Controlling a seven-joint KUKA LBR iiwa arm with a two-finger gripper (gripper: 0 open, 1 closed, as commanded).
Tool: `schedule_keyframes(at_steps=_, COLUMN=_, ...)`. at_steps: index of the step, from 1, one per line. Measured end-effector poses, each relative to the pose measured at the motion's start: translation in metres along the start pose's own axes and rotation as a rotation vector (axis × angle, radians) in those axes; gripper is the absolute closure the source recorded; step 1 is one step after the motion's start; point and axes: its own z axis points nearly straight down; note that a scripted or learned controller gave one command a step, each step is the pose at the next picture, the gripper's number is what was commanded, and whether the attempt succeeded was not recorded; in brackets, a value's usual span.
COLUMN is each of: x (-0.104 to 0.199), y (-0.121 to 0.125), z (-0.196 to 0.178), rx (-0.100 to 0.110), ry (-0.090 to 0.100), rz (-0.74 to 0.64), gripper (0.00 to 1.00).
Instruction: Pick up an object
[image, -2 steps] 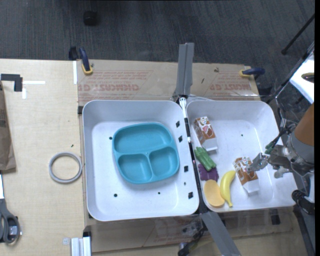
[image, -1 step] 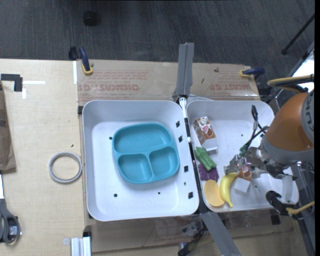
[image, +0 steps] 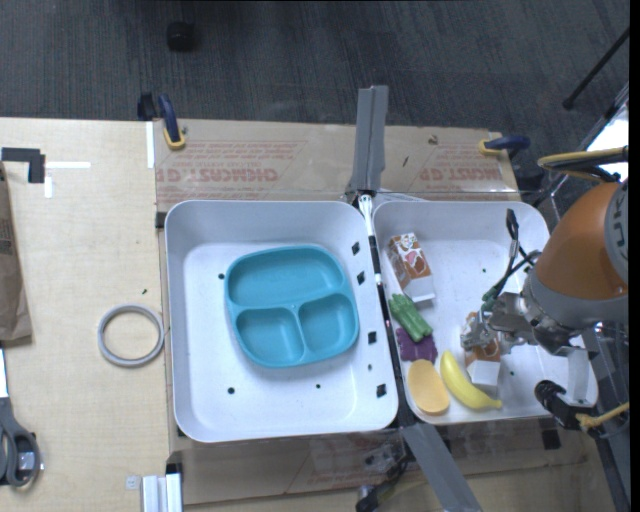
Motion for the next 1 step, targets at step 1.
schedule_keyframes(at_steps=1, x=0.0469, y=-0.0011, z=-0.1092, rx=-0.007, ry=-0.003, rz=-0.047, gripper=1.00)
